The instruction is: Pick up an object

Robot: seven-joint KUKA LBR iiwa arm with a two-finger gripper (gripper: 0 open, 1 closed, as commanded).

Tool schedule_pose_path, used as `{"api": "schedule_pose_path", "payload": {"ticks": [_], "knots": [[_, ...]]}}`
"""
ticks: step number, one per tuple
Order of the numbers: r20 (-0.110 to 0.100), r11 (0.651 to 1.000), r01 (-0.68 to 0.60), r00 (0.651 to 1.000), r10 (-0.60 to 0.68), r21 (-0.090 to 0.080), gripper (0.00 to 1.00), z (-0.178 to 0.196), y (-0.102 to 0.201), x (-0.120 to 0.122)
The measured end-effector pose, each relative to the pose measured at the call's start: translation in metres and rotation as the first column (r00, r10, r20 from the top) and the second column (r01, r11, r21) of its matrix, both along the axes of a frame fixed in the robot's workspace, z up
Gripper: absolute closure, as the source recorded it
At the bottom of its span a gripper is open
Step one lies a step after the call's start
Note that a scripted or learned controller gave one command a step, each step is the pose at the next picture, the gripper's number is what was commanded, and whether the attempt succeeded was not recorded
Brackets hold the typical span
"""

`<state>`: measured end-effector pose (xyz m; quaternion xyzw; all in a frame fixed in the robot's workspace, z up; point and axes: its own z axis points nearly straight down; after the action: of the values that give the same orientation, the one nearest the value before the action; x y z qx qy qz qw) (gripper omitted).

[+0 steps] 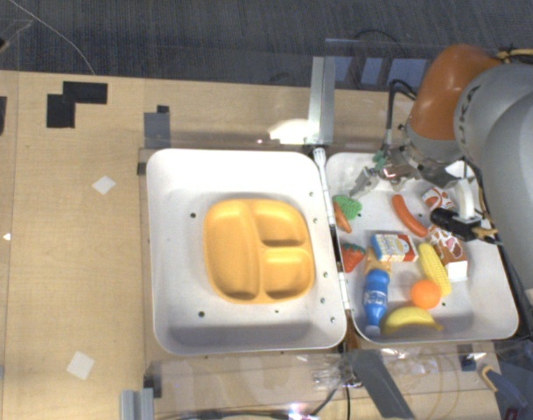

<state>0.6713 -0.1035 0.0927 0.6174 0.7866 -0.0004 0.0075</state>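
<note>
Looking down, camera view:
Gripper (377,171): we see it low over the right bin's (502,322) far corner; whether it is released or clenched we cannot tell.
Objects: carrot (343,213) and sausage (409,215) lie near it; carton (392,248), corn (433,268), orange (426,294), bottle (375,290), banana (410,320) crowd nearer us.
Advice: we judge the sausage easiest, lying apart; we descend straight, straddling its narrow width.
Left bin (170,322): yellow tray (255,248).

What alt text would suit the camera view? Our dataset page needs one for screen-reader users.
A grey robot arm reaches from the right, its hand over the far end of the right white bin, which holds toy foods: carrot, sausage, corn, orange, banana, blue bottle, small carton. The left bin holds a yellow divided tray.
</note>
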Motion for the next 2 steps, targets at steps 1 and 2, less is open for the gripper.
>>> {"api": "schedule_pose_path", "payload": {"ticks": [1,2], "knots": [[0.013,1.000,-0.008,1.000,0.008,0.003,1.00,0.0147,0.0040,0.0043],[0.006,1.000,-0.010,1.000,0.010,0.007,0.00,0.0128,0.0058,0.0027]]}}
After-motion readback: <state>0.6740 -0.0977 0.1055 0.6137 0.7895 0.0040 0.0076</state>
